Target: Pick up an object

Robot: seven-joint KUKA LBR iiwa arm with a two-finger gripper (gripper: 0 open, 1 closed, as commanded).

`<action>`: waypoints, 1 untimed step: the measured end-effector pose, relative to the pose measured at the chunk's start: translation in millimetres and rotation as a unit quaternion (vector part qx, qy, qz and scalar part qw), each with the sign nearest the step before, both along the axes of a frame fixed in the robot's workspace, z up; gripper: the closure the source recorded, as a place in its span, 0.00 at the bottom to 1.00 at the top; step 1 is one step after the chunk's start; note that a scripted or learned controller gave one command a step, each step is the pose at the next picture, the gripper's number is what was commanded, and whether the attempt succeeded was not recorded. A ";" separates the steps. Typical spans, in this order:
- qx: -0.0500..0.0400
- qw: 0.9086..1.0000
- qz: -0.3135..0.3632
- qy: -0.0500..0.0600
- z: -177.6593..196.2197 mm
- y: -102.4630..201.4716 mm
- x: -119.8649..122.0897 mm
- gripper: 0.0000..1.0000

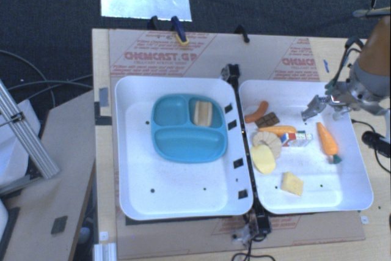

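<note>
While the grey arm with its orange band hangs in from the side, its two-finger gripper [319,106] hovers over the upper part of the right-hand shallow white bin [360,189], and honestly, I can't tell from here whether it's spread or closed; nothing sits visibly in it.

So what's on offer? Take the small orange plastic carrot [328,140] as our marker: it lies just below the gripper, nearest to it, slanting down with its green tip at the bottom. Beside the carrot, towards the divider, there's a small white packet with red print [297,139], a long orange stick [278,129] and a dark brown block [267,120]. Further that way is a reddish sausage-shaped piece [256,111], and below those a tan ridged round [267,140] touching a pale yellow disc [264,159]. Down from the carrot, a yellow cheese-like wedge [292,183] sits alone.

My pick would be the carrot: it looks like light, stiff toy plastic, smooth and tapered, so likely slippery. Grab across the thick upper half, not the narrow tip, or it may squirt out.

Over in the left white bin [131,192] rests a blue divided tray [183,143] with a tan bread-like slice [203,113] in one small compartment.

Writing? The board [159,55] beneath the bins reads roughly "CHEMCAST GP" in red. The packet's print is too small to read.
</note>
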State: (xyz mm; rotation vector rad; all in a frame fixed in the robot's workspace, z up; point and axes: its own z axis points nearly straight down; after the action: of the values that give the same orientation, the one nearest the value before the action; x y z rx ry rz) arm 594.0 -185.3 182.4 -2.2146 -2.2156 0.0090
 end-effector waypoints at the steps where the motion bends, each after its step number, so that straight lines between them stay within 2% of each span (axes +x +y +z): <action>1: -0.001 1.000 0.001 -0.006 6.7 0.3 3.1 0.00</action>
State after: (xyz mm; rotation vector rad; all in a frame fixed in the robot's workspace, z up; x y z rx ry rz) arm 597.1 -185.1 189.1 -2.2187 -2.2257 -0.0011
